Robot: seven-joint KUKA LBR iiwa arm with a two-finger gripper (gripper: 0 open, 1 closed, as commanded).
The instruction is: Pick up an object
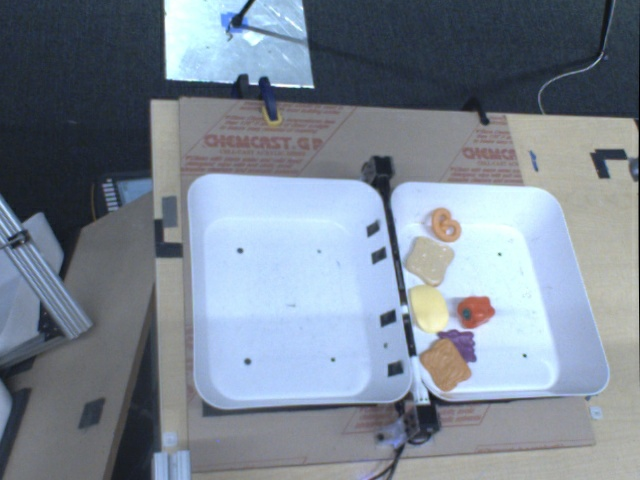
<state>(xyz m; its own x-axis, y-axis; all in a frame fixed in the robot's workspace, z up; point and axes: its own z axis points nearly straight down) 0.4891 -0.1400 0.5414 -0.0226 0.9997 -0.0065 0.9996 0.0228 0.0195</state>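
Surface of pale wood spans the middle and lower frame, with dark carpet behind it across the top. A brown printed cardboard sheet lies on the surface under both bins.

Left bin, white and shallow, occupies the centre-left of the frame. Right bin, same type, sits just beside it at centre-right. The two rims touch along a seam fitted with black clips.

A crinkled silver sheet lies on the carpet at upper left. A blue clamp grips the top edge of the cardboard below it. An aluminium rail crosses the left edge at a slant. A thin white cable curves in the upper right.

The candidate objects are all in the right bin, grouped along its left side near the seam:
- beige bread slice, lying flat, upper part of the group;
- yellow piece, directly below the bread slice;
- orange-brown cracker, lowest of the group, near the bin's lower-left corner;
- red pepper, just right of the yellow piece;
- purple grapes, touching the cracker's upper edge;
- orange pretzel, uppermost, just above the bread slice.

End effector: opening and contact cannot be told from this frame. Every listed object rests on the bin floor.
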